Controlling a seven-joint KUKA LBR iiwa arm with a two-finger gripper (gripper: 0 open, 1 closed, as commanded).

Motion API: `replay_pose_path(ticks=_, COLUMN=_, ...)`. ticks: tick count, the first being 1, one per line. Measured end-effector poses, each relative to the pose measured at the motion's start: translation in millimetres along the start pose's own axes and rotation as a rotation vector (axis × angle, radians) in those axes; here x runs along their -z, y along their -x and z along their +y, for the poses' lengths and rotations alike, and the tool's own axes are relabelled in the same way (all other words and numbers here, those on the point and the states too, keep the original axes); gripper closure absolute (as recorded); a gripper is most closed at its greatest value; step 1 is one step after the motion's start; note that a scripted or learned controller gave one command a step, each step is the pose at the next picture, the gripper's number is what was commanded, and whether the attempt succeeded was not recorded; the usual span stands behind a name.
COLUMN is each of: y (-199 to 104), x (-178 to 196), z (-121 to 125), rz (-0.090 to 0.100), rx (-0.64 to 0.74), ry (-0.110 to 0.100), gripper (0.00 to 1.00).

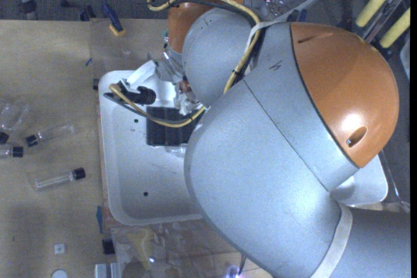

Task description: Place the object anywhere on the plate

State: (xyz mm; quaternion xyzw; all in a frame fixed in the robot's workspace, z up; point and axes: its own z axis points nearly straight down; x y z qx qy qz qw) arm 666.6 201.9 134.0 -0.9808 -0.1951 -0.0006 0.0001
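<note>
From the fixed camera above the bench, the grey arm (280,159) takes up most of the right and centre of the picture, its orange band (355,91) close to the lens, and it bends down into the white bin (120,185) whose near-left corner and left wall stay bare. The gripper (166,130) appears as a dark block low over the bin's floor, toward the far edge of the bin, with a yellow-and-black cable (133,96) looping just beside it. Whether it is apart, together or clamped on anything cannot be told, since the wrist hides its working end. Neither the object nor the plate can be made out; the bulk of the arm covers the right part of this bin and whatever lies beyond it. So which way the object lies from the gripper, and how its long axis runs, cannot be judged here. On the bench to the left of the bin lie a few clear vials with dark caps (60,178), well apart from the gripper and outside the bin.
</note>
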Motion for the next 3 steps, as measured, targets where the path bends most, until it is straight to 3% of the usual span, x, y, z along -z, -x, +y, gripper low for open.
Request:
replay_pose_path(ticks=1, y=62.0, x=-40.8, z=28.8, rz=0.012, rx=0.883, ry=0.002, gripper=1.0)
replay_pose_path(ticks=2, y=7.2, x=-43.0, z=17.1, rz=-0.001, rx=1.459, ry=0.009, gripper=1.0)
replay_pose_path(ticks=3, y=-6.2, x=81.6, z=-14.6, rz=0.001, rx=2.186, ry=0.007, gripper=1.0)
